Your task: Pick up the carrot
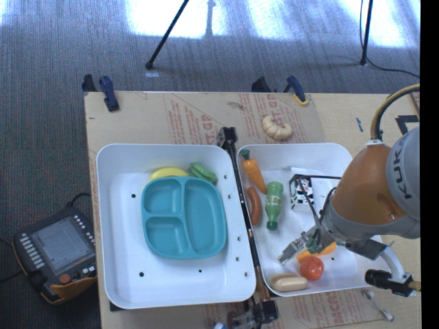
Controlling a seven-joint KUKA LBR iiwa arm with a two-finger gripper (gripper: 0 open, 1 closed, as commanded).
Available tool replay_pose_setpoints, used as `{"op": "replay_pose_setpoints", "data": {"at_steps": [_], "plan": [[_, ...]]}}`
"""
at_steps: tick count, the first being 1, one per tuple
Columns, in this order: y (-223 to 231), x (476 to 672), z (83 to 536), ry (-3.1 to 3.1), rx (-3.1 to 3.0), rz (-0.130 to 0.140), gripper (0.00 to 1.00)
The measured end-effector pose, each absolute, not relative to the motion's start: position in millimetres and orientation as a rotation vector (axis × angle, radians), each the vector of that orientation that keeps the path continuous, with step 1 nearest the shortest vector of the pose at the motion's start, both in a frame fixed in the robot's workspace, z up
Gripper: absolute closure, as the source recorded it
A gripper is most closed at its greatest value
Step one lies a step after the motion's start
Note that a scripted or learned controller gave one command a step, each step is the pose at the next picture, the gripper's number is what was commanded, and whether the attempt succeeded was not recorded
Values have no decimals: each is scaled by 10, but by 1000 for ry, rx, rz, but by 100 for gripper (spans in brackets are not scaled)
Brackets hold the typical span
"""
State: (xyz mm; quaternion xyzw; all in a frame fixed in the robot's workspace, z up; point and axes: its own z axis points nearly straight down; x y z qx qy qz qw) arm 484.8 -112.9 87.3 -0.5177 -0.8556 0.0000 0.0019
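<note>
The carrot (253, 173), orange with a green top, lies in the right bin (329, 153) at its far left, close to the wall between the bins. My gripper (293, 249) hangs low over the near middle of the same bin, well in front and to the right of the carrot. It is just above a red tomato (311, 268). A small orange piece (320, 251) shows right beside the gripper; I cannot tell whether it is held. The grey and orange arm (370, 194) covers the bin's right part.
In the right bin lie a green bottle (274, 205), a reddish sausage (254, 206), a tan bread roll (289, 283) and a black-and-white card (302, 188). The left bin (113, 252) holds a teal divided plate (184, 218), a banana (168, 173) and a green vegetable (204, 173). A pale garlic-like thing (277, 127) sits on the bench.
</note>
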Motion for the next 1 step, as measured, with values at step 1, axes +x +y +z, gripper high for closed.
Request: {"op": "replay_pose_setpoints", "data": {"at_steps": [1], "plan": [[-1129,4849,969,-2681,-1626,-1,100]]}}
